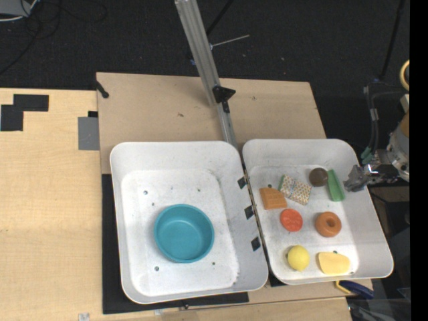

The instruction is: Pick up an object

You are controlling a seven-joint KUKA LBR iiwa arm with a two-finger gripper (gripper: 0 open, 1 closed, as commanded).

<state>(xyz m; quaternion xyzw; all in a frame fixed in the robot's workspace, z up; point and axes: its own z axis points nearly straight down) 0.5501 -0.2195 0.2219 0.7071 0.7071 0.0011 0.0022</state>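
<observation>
Camera view: gripper (352,180) sat at the right rim of the right bin (374,212), just beside the green block (335,185). It was small and dark against the rim; could not tell how far open it was, and nothing was visibly held by it. Whether it touched the green block could not be told either. The arm (401,146) came in from the right, mostly cut off by the frame edge.

Right bin held the pickable items: green block upright-ish near the right rim, brown ball (317,176) just left of it, patterned block (295,190) and orange cracker (272,198) side by side near the centre, red ball (291,220) below them, brown ring (328,224) to its right, lemon (298,257) and yellow wedge (333,263) along the front edge.

Left bin (134,159) held a teal bowl (184,233), well apart from the gripper.

A metal bar (200,45) slanted down from the top to the gap between the bins. A yellow-blue thing (354,288) under the right bin's front corner was mostly hidden.
</observation>
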